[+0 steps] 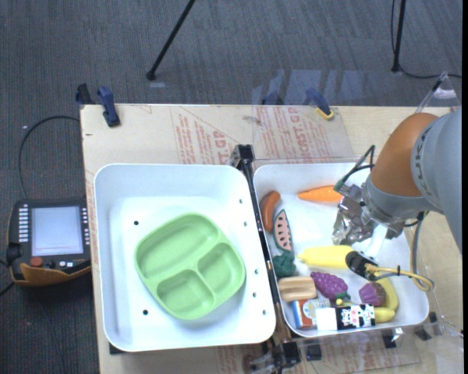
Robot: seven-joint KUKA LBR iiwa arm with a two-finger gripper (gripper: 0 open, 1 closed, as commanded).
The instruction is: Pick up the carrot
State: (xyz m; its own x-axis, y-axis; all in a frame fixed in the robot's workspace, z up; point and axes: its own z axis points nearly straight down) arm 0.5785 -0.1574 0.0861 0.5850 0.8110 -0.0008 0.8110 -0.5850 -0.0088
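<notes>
**Cow-patterned carton at the near edge, carrot at the far edge of the right bin**

Closest in, a black-and-white carton (345, 316) lies along the near edge of the right bin (296, 170), with a small red and blue pack (303, 312) beside it towards the near left corner. A banana (387, 308) sits towards the near right corner, just past a dark purple piece (372, 293). A bunch of purple grapes (330, 284) and a tan block (297, 288) lie side by side one row further in. A long yellow piece (326, 255) lies across the middle of the bin.

Along the left edge, going from near to far, are a dark green lump (285, 266), a watermelon slice (283, 228) and a reddish sausage (270, 206).

The carrot (321, 195) lies on the bin floor near the far edge, its thin tip pointing towards the left edge. Its thick end is close to the gripper (349, 231), and whether the two touch cannot be told. The gripper hangs over the middle of the bin between the carrot and the long yellow piece. Whether the claw is apart or together cannot be told.

The left bin (109, 209) holds a green divided plate (190, 265), set at a slant in its middle
</notes>
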